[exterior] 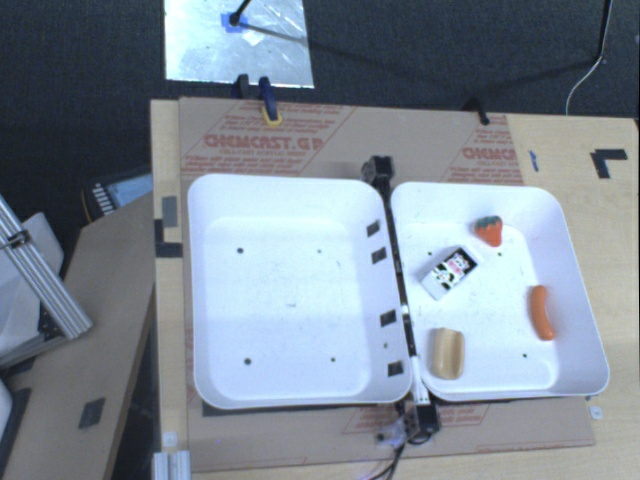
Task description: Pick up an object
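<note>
At the far left an aluminium frame piece slants beside a lower tan side table, off the bench's left edge. The bench carries a brown cardboard sheet printed with red lettering, and the two shallow white bins sit on it side by side, their inner walls touching along the middle. The left bin shows a bare white floor marked by a few small dark dots. Along the seam between the bins runs a row of small grey clips, with a dark fitting at the far end and a bundle of wires at the near end. Beyond the bench's far edge a shiny metal plate lies on the dark floor. The right bin holds four things, all well apart from each other. A tan bread-shaped piece lies near the bin's near-left corner, just beside the seam. A small white box with black patches rests tilted near the middle, towards the left wall. A small orange-red strawberry-like piece with a green top sits towards the far edge. An orange sausage-shaped piece lies lengthwise close to the right wall. Whether the gripper is open or closed cannot be told.
</note>
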Controlling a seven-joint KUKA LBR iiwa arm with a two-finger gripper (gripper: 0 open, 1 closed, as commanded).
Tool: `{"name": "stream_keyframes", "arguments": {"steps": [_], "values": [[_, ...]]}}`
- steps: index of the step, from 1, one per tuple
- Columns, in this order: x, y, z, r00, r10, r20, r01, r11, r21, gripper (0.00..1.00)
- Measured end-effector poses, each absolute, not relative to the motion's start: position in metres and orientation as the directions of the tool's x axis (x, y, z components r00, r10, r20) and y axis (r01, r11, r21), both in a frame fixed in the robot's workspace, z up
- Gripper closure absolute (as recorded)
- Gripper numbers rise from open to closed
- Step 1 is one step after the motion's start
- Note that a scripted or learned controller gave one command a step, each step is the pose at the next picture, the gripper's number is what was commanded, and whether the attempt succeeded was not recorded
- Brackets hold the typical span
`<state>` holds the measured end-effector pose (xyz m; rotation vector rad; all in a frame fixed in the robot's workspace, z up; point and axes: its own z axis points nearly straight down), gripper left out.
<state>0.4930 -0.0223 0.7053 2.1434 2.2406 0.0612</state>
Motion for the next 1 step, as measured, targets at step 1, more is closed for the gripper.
{"name": "stream_keyframes", "arguments": {"steps": [1], "values": [[0.4928,-0.0224,0.7167,-0.045,0.999,-0.002,0.997,0.046,0.06,1.0]]}}
